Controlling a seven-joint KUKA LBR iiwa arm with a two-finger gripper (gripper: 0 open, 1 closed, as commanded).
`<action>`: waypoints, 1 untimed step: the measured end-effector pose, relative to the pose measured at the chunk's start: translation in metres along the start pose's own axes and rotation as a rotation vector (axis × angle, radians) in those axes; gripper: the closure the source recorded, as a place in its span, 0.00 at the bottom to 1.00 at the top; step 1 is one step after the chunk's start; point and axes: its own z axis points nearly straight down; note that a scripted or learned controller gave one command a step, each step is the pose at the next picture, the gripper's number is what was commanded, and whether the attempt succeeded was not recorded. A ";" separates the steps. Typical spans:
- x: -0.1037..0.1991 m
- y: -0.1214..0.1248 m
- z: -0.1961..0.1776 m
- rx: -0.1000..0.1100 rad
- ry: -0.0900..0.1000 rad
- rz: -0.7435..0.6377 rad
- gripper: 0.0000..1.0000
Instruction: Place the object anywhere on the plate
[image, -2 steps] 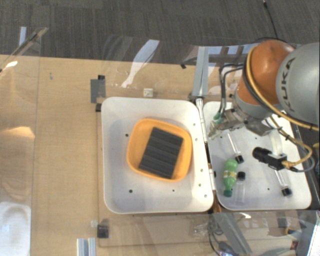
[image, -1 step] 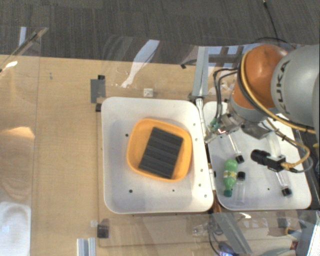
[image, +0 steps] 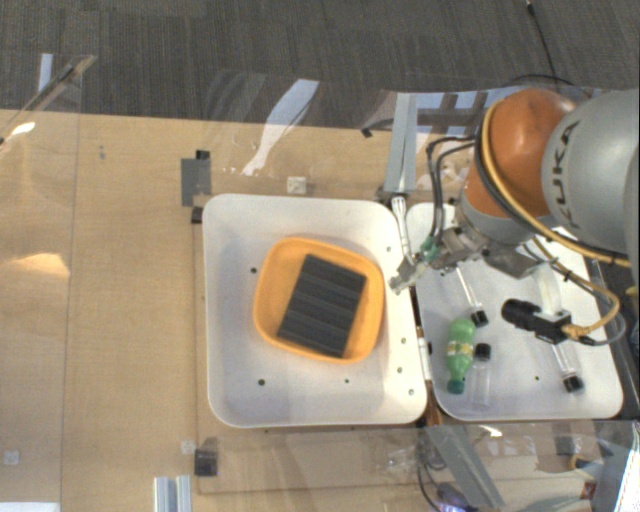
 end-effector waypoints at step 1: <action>-0.001 0.003 -0.012 -0.008 -0.002 0.000 1.00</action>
